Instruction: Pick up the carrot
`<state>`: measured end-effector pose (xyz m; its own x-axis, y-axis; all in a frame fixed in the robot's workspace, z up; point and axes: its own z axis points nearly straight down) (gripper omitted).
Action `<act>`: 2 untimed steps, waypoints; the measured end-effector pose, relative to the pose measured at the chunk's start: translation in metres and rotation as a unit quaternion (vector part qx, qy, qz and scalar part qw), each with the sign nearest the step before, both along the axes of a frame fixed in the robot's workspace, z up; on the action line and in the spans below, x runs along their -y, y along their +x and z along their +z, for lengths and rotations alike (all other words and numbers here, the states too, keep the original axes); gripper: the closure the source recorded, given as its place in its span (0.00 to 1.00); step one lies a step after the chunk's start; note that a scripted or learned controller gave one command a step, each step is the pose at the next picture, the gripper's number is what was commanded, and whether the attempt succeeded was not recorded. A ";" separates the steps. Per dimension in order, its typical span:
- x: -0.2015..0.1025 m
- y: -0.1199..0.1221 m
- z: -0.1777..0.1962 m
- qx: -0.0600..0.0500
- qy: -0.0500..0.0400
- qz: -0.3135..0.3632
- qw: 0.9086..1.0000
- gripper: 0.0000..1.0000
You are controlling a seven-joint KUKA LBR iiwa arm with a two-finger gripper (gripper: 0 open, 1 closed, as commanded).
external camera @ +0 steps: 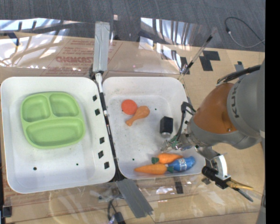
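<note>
On the tan cardboard-covered surface (60, 55), the right white plastic bin (144, 85) keeps two orange toy carrots (151, 169) against its near wall beside a blue bottle (183, 164), the grey-orange arm's gripper (173, 143) poised just above, its grip state unreadable.

The two shallow plastic bins (18, 171) are white. The divided plate (52, 120) is light green. The two long carrots (151, 169) are orange with green tops. The round tomato (129, 107) is red-orange, the drumstick (137, 115) tan-orange, the small bottle (184, 163) blue.
</note>
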<state>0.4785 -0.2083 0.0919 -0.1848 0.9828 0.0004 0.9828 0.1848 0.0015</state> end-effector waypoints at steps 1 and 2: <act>-0.067 -0.001 0.052 -0.003 0.000 -0.040 0.999 0.00; -0.023 -0.002 0.029 -0.004 0.001 0.040 0.999 0.00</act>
